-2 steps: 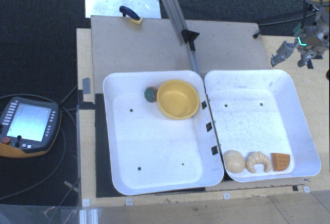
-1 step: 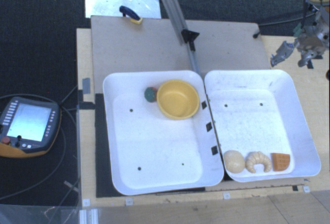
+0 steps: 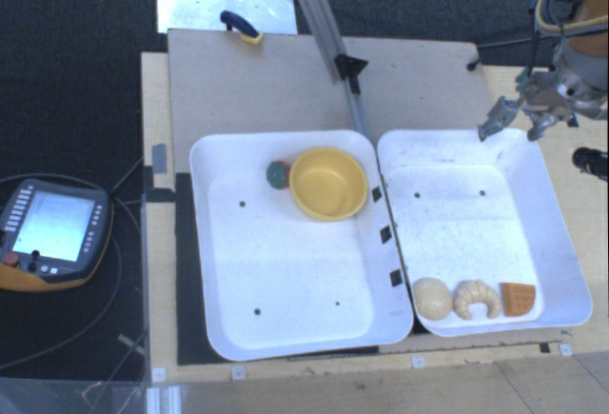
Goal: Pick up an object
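Observation:
My gripper (image 3: 515,123) hangs above the far right corner of the right bin (image 3: 476,212), open, with nothing between its fingers. Along that bin's near edge lie a pale round bun (image 3: 432,298), a croissant (image 3: 477,299) and an orange wedge (image 3: 519,298). In the left bin (image 3: 285,298) a yellow bowl (image 3: 328,184) sits near the far edge, and a small dark green ball (image 3: 277,174) rests against the bowl's left side.
A metal pole (image 3: 319,8) slants across the board behind the bins, ending in a black clamp (image 3: 349,68). A control pendant (image 3: 49,233) lies on the floor at left. A yellow-black clip (image 3: 242,26) sits at the board's far edge.

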Robot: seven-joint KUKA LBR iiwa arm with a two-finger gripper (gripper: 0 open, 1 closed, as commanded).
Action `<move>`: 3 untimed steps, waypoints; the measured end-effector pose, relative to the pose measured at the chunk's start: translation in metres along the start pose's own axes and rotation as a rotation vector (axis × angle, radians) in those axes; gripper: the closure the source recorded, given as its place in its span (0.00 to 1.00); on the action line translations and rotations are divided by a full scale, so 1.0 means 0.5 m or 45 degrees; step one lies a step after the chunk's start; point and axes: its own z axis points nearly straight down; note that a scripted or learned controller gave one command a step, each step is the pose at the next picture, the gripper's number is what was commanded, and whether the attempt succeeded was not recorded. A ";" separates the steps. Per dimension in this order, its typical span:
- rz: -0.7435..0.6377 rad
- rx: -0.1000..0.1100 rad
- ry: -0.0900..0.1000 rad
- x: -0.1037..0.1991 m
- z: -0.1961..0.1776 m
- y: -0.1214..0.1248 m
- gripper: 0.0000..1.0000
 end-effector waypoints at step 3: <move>-0.001 -0.007 -0.002 0.015 0.160 0.028 1.00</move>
